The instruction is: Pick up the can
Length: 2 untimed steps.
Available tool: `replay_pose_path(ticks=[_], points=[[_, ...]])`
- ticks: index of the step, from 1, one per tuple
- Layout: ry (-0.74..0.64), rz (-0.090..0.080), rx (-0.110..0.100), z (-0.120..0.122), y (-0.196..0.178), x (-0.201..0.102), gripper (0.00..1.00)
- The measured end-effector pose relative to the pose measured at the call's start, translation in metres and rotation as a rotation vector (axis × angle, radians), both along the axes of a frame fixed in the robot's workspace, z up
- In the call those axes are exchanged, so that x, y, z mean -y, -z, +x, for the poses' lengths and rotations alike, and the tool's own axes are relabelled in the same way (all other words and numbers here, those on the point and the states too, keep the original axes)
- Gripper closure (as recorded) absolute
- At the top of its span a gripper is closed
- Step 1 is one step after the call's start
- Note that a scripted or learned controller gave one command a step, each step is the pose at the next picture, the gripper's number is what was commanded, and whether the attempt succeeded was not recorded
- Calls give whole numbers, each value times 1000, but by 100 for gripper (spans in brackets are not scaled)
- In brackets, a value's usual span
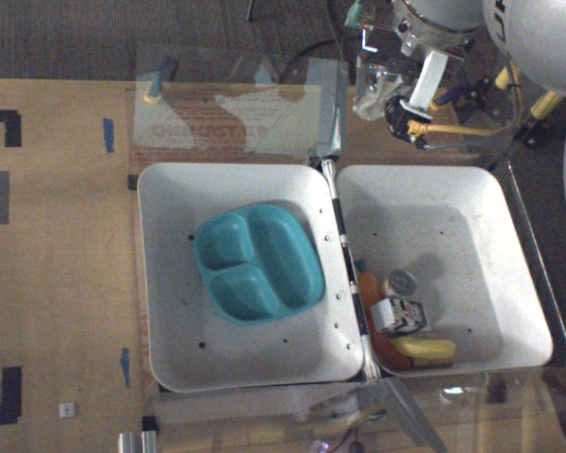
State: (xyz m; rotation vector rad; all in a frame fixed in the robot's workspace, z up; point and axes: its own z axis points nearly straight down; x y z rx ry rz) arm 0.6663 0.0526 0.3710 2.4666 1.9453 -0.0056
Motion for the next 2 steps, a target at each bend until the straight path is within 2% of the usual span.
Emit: replay_pose_path(ticks=[1, 2], points=[[105, -1, -1, 2, -61, -35, 100], [-140, 1, -5, 1, -43, -47, 100]])
